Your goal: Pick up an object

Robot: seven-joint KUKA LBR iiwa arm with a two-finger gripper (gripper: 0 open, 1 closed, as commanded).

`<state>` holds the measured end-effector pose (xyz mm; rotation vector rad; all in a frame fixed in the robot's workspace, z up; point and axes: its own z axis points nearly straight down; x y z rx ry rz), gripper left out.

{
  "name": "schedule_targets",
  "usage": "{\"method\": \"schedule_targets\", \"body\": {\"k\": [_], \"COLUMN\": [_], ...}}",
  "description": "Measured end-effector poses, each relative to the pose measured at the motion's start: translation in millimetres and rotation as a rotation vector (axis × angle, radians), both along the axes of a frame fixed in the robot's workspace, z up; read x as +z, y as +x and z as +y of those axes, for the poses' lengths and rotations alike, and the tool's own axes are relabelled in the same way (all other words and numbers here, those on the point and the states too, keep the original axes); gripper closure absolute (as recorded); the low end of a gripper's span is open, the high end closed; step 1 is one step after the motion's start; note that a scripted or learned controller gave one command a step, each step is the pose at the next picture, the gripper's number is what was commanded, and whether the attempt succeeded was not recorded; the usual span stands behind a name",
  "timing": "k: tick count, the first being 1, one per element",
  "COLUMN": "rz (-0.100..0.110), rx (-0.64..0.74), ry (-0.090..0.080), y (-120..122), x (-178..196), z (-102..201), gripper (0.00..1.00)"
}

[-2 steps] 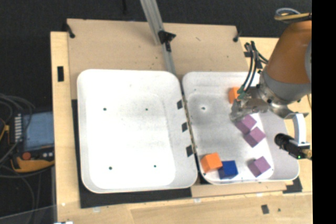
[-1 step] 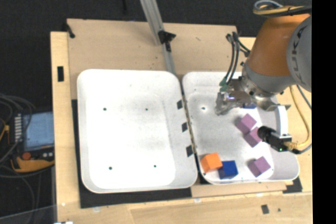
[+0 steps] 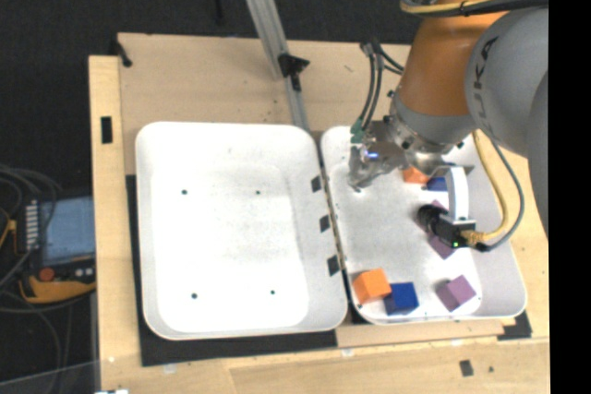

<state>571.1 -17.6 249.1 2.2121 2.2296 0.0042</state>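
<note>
Camera view looked down at a slant on a wooden bench [image 3: 231, 363] bearing two shallow white bins side by side. Nearest the camera, along the front rim of the right bin [image 3: 503, 277], sat an orange block [image 3: 371, 284], a blue block [image 3: 402, 298] touching it, and a purple block [image 3: 455, 292] a little apart. Farther back lay a dark purple piece [image 3: 441, 241] under black hardware, then an orange piece [image 3: 415, 174] and a blue piece [image 3: 437, 184] half hidden by the arm. The gripper [image 3: 363, 169] hung over the bin's back left corner, close to the divider; whether it was open or closed could not be told, and nothing showed in it. The step looked like the search before a grasp. The next move would call for shifting toward a block and descending. The front blocks crowded the rim, leaving little room there; the left bin [image 3: 231, 226] offered wide bare floor
</note>
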Motion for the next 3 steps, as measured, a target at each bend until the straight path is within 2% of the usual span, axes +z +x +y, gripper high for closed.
{"method": "schedule_targets", "body": {"k": [1,2,3], "rz": [0.001,0.001,0.003], "rx": [0.0,0.0,-0.003], "ry": [0.0,0.0,-0.004], "y": [7,28,27], "x": [4,8,8], "z": [51,102,97], "gripper": [1.0,1.0,0.0]}}
